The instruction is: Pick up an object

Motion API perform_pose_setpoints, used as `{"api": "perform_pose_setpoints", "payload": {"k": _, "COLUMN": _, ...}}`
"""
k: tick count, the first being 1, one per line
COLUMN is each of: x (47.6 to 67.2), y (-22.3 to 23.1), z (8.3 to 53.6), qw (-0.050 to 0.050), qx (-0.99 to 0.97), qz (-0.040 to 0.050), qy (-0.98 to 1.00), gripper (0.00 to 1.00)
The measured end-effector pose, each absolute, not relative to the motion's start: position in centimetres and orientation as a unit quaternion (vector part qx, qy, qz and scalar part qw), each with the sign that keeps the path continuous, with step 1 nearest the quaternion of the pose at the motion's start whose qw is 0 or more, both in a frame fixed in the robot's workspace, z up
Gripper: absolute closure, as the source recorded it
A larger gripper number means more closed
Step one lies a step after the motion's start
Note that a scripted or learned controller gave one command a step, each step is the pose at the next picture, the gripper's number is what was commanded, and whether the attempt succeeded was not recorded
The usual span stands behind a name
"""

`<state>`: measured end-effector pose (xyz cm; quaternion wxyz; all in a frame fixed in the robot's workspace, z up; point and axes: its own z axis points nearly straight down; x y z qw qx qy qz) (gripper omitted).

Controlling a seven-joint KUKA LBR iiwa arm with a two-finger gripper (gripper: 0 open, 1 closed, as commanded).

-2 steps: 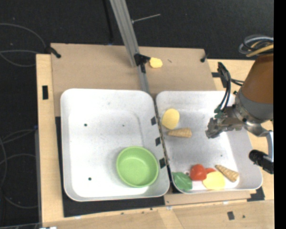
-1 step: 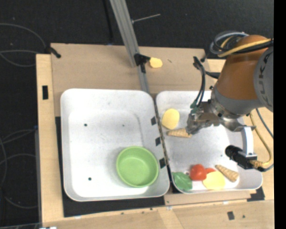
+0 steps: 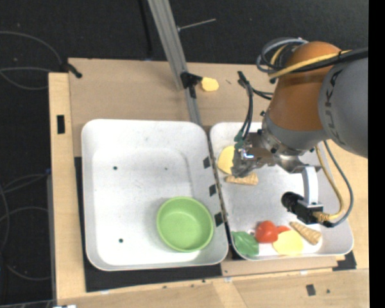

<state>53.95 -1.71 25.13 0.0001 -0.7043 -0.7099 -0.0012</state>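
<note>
One fixed camera above the worktop [image 3: 128, 95], looking down at a slant.

It stands well back, taking in both white bins, left bin [image 3: 115, 146] and right bin [image 3: 337, 242], side by side, with the arm [image 3: 308, 95] entering from the view's right.

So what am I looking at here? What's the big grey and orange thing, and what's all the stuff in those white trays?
The big grey and orange thing is a robot arm, reaching in from the right. At its tip is a gripper, a two-finger hand for picking things up. I can't tell whether its fingers are open or shut, or whether it holds anything.

The picture comes from one camera fixed above the bench, looking down at a slant.

On the bench sit two shallow white trays. The left tray holds a green bowl. In the right tray, the gripper hangs over a yellow piece and a tan cone. Near the front edge lie a small green piece, a red one, another yellow one and a second tan cone.
</note>
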Motion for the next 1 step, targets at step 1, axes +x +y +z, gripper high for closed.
{"api": "perform_pose_setpoints", "payload": {"k": 1, "x": 55.18, "y": 3.69, "z": 23.85, "qw": 0.0, "qx": -0.705, "qz": -0.0002, "qy": -0.71, "gripper": 1.0}}
